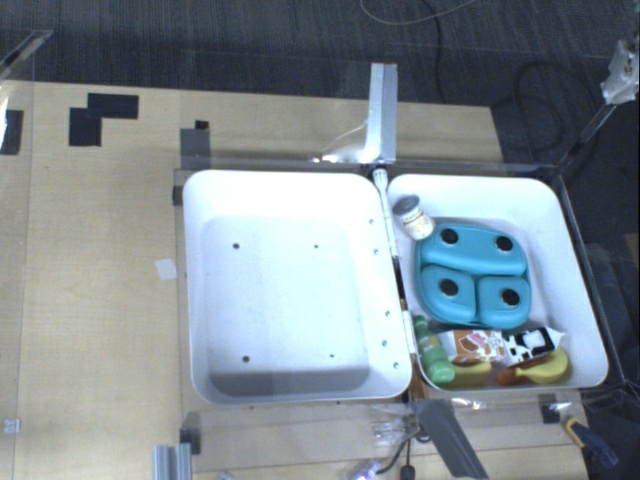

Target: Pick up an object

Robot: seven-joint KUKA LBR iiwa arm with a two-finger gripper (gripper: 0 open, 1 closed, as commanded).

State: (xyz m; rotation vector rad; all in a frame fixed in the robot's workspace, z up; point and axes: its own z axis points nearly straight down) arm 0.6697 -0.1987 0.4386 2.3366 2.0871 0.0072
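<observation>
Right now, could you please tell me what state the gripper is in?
Gripper: it cannot be told from the camera view.

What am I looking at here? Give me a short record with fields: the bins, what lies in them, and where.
left bin: white, nothing visible in it
right bin: white, holds all the objects
biggest object: blue tray with dimples, middle of right bin
far corner by divider: small jar
near edge: green bottle, printed packet, yellow item
</observation>
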